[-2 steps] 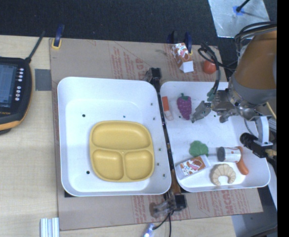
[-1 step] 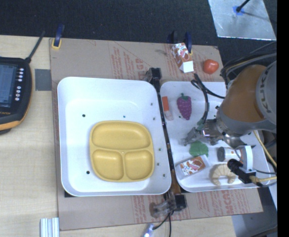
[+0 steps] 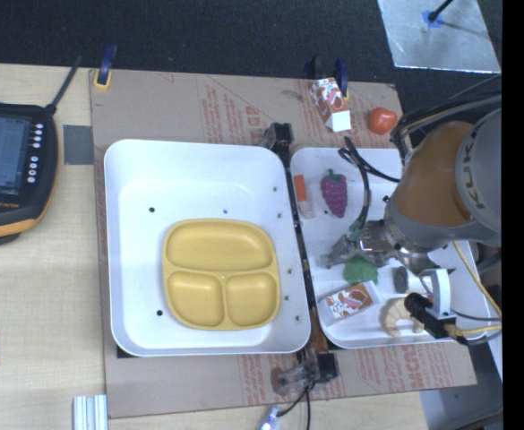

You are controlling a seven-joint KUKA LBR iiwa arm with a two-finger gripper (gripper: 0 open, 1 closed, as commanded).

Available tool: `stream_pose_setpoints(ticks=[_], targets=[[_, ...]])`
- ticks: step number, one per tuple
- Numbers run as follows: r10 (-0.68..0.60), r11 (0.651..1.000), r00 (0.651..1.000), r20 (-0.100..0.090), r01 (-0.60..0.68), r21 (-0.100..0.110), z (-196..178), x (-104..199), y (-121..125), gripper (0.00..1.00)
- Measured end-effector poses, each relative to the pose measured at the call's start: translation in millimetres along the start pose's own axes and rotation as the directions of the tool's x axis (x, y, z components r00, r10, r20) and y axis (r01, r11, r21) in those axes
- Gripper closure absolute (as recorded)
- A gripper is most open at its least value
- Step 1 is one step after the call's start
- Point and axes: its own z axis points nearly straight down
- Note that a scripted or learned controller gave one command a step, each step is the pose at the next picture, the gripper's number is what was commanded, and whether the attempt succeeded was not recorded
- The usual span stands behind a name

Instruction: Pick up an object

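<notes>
The gripper (image 3: 356, 247) hangs just above the green toy (image 3: 360, 270); its grip state, cannot tell. Looks light, rigid plastic; best pinched across its middle.

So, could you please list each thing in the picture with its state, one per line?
Yellow plastic divided tray: upright, in the left white bin.
Purple toy grape bunch: lying in the right white bin.
Green toy piece: lying beside the claw.
Small printed packet: lying flat, tilted.
Red toy tomato: outside the bins, on the cardboard.
Orange-edged tablet: screen on.
</notes>
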Motion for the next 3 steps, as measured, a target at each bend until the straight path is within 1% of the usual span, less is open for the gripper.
stream_pose_setpoints(ticks=[1,2,3], targets=[[-0.004,1.000,1.000,0.001,0.004,0.002,-10.1,-1.0,0.0,1.00],[-0.004,1.000,1.000,0.001,0.004,0.002,-10.1,-1.0,0.0,0.00],[0.000,1.000,1.000,0.000,0.000,-0.001,-0.1,-26.2,-20.4,0.00]])
